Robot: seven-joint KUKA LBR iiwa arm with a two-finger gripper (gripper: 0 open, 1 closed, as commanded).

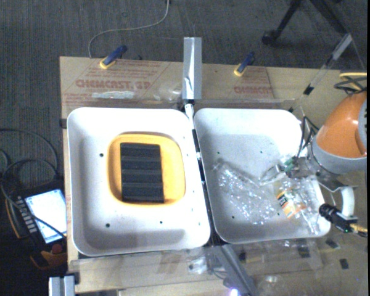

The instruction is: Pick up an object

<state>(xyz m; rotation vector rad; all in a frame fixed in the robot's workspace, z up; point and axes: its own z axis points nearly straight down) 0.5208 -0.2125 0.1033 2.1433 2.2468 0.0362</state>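
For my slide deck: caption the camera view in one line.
KUKA arm's orange band over the right bin of crumpled clear plastic; left bin holds a yellow-and-black block.

Stood on dark grey carpet (43, 23), crossed by a thin pale cable (145, 23) looping at the top. Showed black chair legs (308, 2) at upper right. Carried a lit screen device (40, 214) with black cords at lower left. Was clamped at the brown board's (129, 82) far edge by two blue-and-yellow clamps (113, 56).
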